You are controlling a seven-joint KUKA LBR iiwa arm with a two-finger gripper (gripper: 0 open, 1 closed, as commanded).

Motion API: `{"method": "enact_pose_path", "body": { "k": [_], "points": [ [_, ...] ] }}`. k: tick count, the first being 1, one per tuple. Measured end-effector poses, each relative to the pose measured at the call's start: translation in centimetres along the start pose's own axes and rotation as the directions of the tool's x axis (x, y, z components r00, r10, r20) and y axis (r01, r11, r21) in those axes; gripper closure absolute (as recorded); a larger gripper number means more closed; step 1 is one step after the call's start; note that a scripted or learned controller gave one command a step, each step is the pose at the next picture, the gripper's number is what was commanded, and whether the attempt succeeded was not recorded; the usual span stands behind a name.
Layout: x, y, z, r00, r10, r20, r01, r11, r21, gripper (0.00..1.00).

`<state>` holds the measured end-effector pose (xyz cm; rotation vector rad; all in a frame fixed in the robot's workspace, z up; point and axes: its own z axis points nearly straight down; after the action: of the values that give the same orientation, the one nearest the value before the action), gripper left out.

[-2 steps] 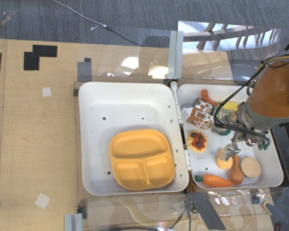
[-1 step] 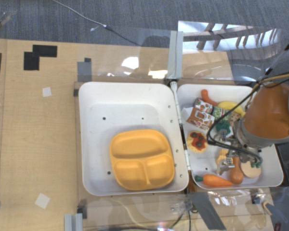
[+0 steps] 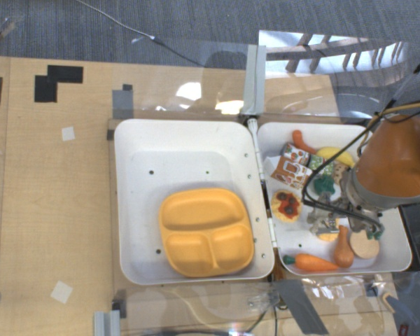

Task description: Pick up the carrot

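One arm [image 3: 395, 163] reaching in, claw [image 3: 327, 219] above carrot [image 3: 315, 262]

Yellow divided plate [image 3: 206, 231] in left bin [image 3: 136, 152]; toy foods in right bin [image 3: 399, 257].

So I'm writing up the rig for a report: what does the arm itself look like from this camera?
The arm enters from the right as a broad, rounded orange band over a grey metallic wrist section. Black cables loop from it across the right bin, and a thin yellowish line runs above the band. The gripper below is small, grey and metallic; its details are too cluttered to make out.
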<state>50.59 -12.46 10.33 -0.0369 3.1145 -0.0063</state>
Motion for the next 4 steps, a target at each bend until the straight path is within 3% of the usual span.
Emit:
{"method": "enact_pose_path", "body": {
  "k": [1,2,3,4],
  "points": [
    [-0.4,0.3,-1.7,0.970,-0.241,-0.014,0.241,0.971,-0.007,1.00],
    [0.6,1.6,-2.8,0.922,-0.386,-0.015,0.386,0.922,-0.011,1.00],
    [-2.5,-1.3,-17.2,0.708,-0.706,-0.006,0.706,0.708,-0.009,1.00],
    [-4.8,-7.2,-15.0,0.478,-0.878,-0.005,0.878,0.478,-0.018,1.00]
  ]
}}
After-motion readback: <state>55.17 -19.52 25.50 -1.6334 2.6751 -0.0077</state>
